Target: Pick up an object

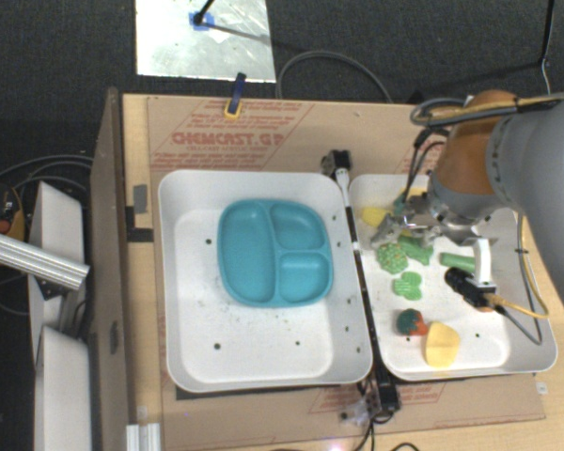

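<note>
I am reaching in from the right of the frame, and my gripper (409,222) is down in the right bin (522,353), low over the cluster of small toys in its upper left part. Whether it is apart or together I cannot tell from this slant; the metal at the tip blurs into the pieces beneath it, and nothing shows clearly between it.

There are about 5 candidates here. A yellow piece (372,217) lies just left of the tip, near the bin's wall. A bumpy green piece (391,256) sits directly below it in the frame, a flat green strip (417,249) beside that, and a smaller green piece (409,286) a little lower. Further toward the bottom of the frame, well clear of me, are a dark red and green piece (411,322) and a pale yellow block (442,344) touching or nearly touching each other.

The left bin (183,280) holds a blue divided plate (274,253), which I judge is not my concern.

The risk, as I read it, is crowding (the green pieces lie close together). Closing here could catch 2 at once, or pinch an edge and flick a piece away. The yellow piece sits near the wall, so a descent there could strike the rim. A black cable (470,289) trailing near my wrist might also snag a toy as I lift.
</note>
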Controlling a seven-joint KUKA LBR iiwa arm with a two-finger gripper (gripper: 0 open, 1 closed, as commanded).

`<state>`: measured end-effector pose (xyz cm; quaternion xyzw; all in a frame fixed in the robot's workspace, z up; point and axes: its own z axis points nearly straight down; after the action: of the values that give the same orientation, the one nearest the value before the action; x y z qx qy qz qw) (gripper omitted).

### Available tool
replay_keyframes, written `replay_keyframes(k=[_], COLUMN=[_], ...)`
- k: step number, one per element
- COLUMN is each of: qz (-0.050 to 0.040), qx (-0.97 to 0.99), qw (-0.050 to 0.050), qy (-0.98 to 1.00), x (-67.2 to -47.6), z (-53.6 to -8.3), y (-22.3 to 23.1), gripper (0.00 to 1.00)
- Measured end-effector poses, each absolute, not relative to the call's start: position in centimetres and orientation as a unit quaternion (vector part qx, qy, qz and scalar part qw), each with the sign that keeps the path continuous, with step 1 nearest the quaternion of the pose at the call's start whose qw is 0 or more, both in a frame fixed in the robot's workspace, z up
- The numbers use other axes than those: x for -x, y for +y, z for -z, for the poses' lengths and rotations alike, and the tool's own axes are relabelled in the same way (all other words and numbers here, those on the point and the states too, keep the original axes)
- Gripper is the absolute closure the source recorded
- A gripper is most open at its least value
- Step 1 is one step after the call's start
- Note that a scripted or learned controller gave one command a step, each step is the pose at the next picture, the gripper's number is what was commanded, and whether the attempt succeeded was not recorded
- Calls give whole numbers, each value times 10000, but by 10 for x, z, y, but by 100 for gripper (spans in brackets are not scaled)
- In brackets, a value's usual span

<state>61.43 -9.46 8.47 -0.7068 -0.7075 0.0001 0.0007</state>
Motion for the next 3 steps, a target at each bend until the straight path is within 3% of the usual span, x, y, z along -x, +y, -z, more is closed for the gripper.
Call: replay_keyframes(k=[1,2,3], qz=[17,14,2], qx=[7066,7066,7071], qw=[-26,-22,-3], qy=[-7076,-7077,-7071], x=[-618,-617,-610], z=[-96,-96,-85], y=[-96,-96,-91], gripper=[100,0,0])
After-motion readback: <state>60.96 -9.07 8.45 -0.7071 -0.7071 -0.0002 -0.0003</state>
